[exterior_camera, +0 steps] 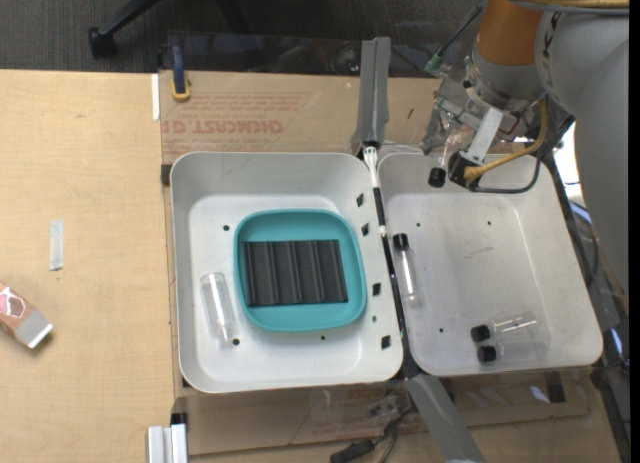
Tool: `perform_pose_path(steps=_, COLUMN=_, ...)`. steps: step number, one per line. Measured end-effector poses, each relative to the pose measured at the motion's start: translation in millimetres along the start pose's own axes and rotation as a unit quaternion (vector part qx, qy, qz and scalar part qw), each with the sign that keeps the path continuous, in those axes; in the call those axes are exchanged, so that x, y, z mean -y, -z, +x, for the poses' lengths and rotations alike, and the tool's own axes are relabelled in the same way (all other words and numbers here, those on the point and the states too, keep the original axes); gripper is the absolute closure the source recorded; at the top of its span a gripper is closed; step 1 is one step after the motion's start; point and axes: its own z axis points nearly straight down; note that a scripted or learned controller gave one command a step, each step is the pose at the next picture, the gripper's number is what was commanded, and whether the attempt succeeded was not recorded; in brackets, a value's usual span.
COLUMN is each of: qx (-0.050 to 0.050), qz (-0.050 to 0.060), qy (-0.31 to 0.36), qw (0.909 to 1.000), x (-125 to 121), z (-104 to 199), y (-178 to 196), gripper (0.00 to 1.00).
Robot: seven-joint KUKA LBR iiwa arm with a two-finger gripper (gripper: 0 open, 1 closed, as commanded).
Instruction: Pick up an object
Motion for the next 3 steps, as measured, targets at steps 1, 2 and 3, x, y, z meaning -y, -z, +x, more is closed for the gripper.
perform_pose_path(steps=1, qx=0.000, qz=0.001, qy=-0.032, qw=0.9995, x=2, z=2, y=-8, gripper=1.00)
perform_pose_path(steps=2, qx=0.000, qz=0.001, qy=-0.068, qw=0.9977, x=7, z=11, y=-5, gripper=1.00)
perform_pose_path(steps=3, qx=0.000, qz=0.001, qy=-0.150, qw=0.9887, x=-6, z=-20, y=-2, gripper=1.00)
